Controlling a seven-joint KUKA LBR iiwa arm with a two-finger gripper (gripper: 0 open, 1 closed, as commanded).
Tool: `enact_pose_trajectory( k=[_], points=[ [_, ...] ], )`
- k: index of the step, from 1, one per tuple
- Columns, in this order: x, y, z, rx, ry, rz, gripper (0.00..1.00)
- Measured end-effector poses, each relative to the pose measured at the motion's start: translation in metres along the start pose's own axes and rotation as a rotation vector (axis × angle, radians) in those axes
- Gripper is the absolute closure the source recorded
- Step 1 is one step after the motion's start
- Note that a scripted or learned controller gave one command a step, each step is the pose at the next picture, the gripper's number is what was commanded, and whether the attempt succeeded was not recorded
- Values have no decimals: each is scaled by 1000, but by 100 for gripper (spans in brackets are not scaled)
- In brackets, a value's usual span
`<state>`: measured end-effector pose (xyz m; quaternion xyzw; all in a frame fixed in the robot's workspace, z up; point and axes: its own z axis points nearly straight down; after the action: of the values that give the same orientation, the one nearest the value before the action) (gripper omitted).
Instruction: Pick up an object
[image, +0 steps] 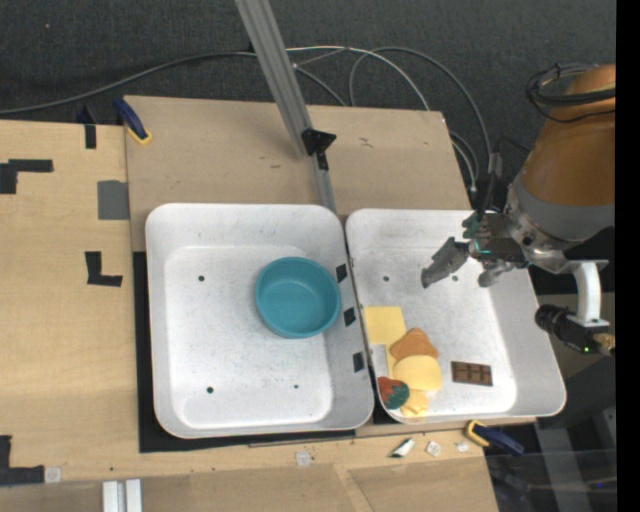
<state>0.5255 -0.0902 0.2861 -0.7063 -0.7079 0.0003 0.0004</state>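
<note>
Objects: a yellow square (384, 323), an orange piece (412, 345), a yellow piece (420, 375) and a red-green piece (394, 392), clustered touching by the right bin's (520, 400) left wall near its front corner; a brown bar (471, 374) apart, by the front edge. Blue bowl (297, 297): in the left bin (170, 300), toward its right wall. Gripper (462, 260): over the right bin's back half, by the right wall, fingers spread, nothing between them.
</note>
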Motion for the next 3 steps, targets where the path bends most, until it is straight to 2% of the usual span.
enact_pose_trajectory(
  k=[1, 2, 3],
  points=[
    [0, 0, 0, 0, 0, 0, 0],
    [5, 0, 63, 8, 0, 1, 0],
    [-1, 5, 113, 7, 0, 2, 0]
  ],
)
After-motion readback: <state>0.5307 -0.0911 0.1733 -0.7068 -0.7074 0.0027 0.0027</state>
